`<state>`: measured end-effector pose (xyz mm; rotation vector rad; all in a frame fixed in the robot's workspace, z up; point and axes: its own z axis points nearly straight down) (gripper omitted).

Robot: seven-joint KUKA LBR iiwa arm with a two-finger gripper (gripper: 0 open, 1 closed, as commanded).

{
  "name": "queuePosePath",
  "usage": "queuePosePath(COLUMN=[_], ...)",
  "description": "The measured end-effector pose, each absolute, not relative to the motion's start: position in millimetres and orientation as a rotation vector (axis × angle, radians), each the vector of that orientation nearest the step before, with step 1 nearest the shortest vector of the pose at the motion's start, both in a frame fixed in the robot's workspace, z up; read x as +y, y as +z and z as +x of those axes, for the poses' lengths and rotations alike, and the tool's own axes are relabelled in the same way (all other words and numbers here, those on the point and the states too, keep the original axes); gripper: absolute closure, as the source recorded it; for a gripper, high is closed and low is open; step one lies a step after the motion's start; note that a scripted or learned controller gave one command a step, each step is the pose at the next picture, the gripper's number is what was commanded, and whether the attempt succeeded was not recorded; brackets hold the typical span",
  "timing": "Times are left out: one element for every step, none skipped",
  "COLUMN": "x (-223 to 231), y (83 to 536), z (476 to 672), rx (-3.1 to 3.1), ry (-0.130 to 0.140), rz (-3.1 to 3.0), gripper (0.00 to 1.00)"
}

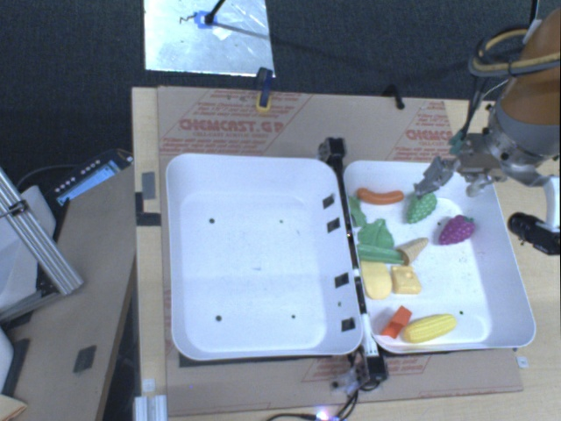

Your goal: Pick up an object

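Note:
My gripper [456, 182] hangs over the back of the right bin [504, 261], open, with nothing between its fingers. Its left finger [433, 176] is just above a green bumpy fruit [421, 207]. A bunch of purple grapes [456, 229] lies a little in front of the gripper. An orange sausage [379, 196] lies to its left near the bin's back wall. Further forward are a green leafy piece [375, 237], a tan cone [414, 249], a yellow fruit [375, 281], a cheese wedge [405, 279], a red block [396, 321] and a corn cob [428, 327].
The left bin [254, 253] stands beside the right one, with a black hinged divider [346, 244] between them. A yellow clamp [263, 102] sits on the cardboard behind the bins. A shiny sheet [206, 24] lies at the back.

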<state>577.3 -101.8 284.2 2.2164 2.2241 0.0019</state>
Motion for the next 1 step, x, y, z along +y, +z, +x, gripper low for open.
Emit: queuePosePath(x=[-101.6], y=[295.5], z=[578.2], rx=[2.226], ry=[0.005], rz=[2.212], gripper=[1.00])
